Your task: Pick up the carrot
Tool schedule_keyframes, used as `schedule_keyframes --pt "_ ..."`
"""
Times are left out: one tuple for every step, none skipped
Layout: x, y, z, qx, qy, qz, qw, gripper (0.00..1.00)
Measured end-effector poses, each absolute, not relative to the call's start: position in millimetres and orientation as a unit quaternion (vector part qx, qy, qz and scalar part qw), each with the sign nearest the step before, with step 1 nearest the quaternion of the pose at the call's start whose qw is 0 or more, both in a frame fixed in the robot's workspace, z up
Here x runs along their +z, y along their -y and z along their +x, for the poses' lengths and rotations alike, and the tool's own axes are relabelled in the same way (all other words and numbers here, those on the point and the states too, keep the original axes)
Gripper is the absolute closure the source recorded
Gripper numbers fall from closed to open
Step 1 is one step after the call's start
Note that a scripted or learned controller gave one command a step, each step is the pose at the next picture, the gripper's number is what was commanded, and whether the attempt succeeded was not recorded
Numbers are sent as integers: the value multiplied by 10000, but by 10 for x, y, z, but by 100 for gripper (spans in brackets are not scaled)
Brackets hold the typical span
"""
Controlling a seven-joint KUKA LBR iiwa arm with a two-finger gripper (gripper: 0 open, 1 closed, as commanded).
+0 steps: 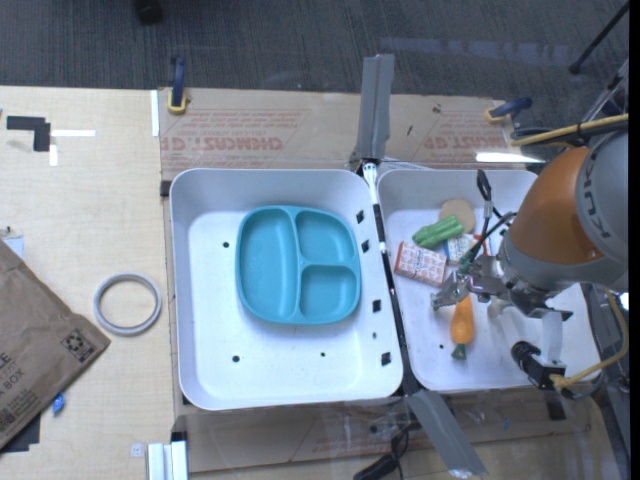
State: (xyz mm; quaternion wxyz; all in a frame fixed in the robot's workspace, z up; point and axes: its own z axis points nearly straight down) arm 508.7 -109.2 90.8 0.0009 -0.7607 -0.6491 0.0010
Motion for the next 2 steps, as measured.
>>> schedule_keyframes --pt "989 1098 5087 14 6478 -7618 16 100" --pt "2084 670 4779 14 6460 -7633 4 100"
